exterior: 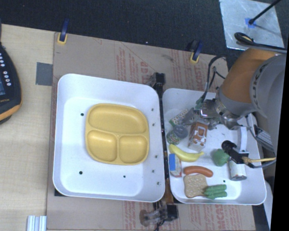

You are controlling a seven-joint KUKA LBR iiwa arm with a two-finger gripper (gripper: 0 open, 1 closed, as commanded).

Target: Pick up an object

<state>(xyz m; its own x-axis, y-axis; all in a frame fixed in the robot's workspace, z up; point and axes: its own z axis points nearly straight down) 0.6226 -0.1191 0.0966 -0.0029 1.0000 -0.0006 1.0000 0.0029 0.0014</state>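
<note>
On the left, the white bin [61, 130] holds one yellow divided tray [117, 133], lying flat and apart from the clutter, so it seems no pick target; beside it, touching rim to rim, the right bin [258, 197] holds the candidates: banana [185, 153], carton [198, 135], sausage [198, 171], bread slice [194, 185], green ball [220, 157], green pods [216, 191]; over that bin's far part the gripper [206, 111] sits low, just above the carton, probably its target; whether it is spread or closed, I cannot tell.
</note>
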